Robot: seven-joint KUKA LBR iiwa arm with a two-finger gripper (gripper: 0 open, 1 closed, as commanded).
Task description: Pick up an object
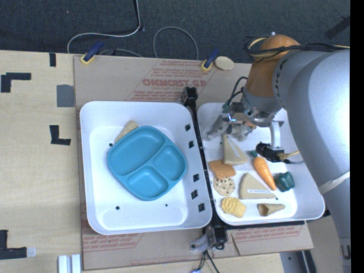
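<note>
Camera view: your gripper (230,131) hangs spread over the wedge (232,151) in the right bin (310,206); carrot (265,172) and 1 cookie (224,184) crowd close, so you risk a glancing miss.

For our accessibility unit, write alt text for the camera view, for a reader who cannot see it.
A grey robot arm reaches from the right, its pincer low over the right bin, above toy foods: a cheese wedge, a carrot, a cookie and corn. The left bin holds a blue divided plate.
</note>
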